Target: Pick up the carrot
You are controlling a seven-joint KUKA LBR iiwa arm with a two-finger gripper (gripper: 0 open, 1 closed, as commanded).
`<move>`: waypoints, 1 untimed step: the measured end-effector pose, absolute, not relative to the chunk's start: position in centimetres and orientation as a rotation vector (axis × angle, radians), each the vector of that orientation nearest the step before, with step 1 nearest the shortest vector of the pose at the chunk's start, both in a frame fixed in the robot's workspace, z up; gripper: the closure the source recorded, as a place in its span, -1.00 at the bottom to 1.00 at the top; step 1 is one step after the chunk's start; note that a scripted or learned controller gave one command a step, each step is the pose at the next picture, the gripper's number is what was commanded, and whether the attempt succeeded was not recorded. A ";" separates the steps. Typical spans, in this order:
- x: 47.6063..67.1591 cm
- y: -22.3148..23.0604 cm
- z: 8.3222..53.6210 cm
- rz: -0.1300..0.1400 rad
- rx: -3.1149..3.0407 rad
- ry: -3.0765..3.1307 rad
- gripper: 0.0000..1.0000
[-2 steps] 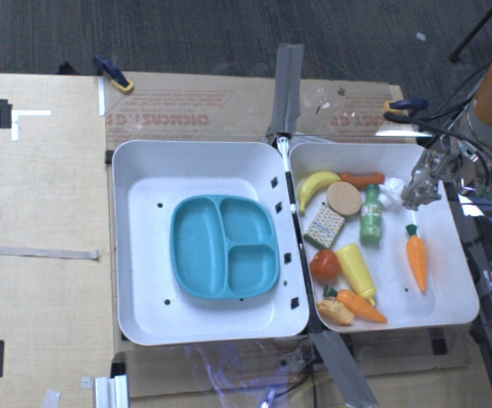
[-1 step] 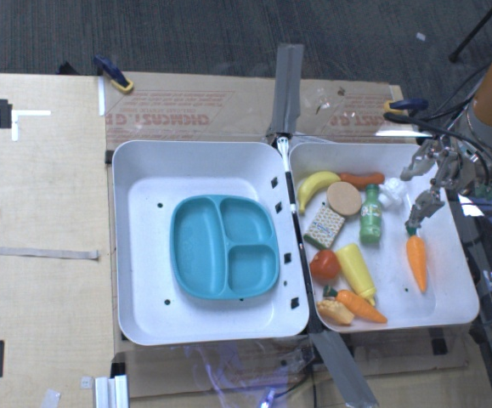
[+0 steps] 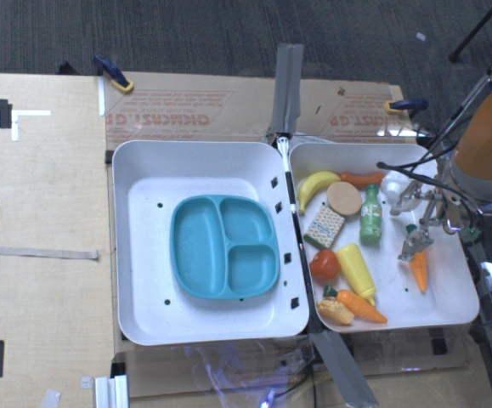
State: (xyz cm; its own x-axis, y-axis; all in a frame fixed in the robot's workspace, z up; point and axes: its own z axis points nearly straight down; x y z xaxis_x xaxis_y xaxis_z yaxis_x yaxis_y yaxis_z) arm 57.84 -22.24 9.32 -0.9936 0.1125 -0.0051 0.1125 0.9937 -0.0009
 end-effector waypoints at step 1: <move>58.1 -22.1 10.4 -0.004 0.171 3.126 1.00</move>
